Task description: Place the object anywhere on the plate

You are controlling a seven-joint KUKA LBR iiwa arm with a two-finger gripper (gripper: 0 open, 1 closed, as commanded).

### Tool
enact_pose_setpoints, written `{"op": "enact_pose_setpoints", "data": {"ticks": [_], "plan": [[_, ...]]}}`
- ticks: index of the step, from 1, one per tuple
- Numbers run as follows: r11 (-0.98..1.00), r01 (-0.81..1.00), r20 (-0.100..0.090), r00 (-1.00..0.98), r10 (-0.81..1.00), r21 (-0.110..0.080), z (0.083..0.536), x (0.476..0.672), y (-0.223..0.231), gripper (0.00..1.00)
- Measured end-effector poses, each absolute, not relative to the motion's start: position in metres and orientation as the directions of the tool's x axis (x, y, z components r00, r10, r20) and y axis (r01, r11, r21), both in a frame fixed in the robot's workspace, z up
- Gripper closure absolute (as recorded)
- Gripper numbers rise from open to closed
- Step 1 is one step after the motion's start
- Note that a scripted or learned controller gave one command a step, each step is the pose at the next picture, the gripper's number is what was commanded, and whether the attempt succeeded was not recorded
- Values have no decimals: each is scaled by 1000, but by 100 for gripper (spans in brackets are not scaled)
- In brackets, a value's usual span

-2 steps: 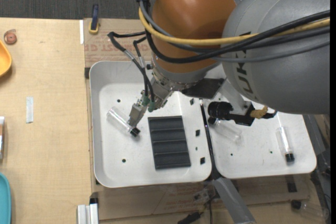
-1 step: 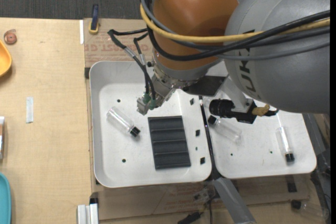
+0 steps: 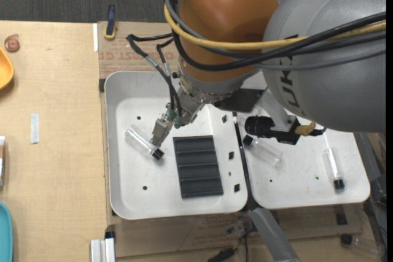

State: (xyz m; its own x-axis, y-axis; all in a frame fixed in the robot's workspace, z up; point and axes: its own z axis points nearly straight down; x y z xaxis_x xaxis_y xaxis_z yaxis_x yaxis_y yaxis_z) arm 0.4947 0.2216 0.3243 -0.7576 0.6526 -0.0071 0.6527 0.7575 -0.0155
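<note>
1. Dark grey carpet runs across the top of the camera view, behind a pale wooden worktop (image 3: 55, 132) that carries two shallow white bins side by side on brown cardboard.
2. On the floor of the left bin (image 3: 123, 187) lie a clear tube (image 3: 144, 143) with a black cap and a black ribbed plate (image 3: 198, 166).
3. That clear tube lies flat in the bin's upper-left part, its long axis running from upper left to lower right, with the black cap at the lower-right end, pointing toward the ribbed plate.
4. Tube and plate are near each other but apart; the cap sits just left of the plate's upper-left corner.
5. Grey with an orange band, the arm (image 3: 319, 52) fills the upper right and reaches in from the right, its wrist tipped down and to the left over the seam between the bins.
6. Below the wrist the tool (image 3: 161, 135) slants down-left, its tip just above the capped end of the tube; whether its fingers are spread or pressed together cannot be told.
7. Inside the right bin (image 3: 295, 193) lie another clear tube (image 3: 333, 167) with a black cap, standing nearly vertical in the picture, and a black cylinder piece (image 3: 270, 129) with a yellow tip.
8. Along the worktop's left edge show part of an orange dish (image 3: 5, 70) and a teal corner (image 3: 5, 236).
</note>
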Motion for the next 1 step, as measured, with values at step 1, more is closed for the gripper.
{"op": "enact_pose_setpoints", "data": {"ticks": [1], "plan": [[758,652,-9,-758,652,-17,332,495,222,100]]}}
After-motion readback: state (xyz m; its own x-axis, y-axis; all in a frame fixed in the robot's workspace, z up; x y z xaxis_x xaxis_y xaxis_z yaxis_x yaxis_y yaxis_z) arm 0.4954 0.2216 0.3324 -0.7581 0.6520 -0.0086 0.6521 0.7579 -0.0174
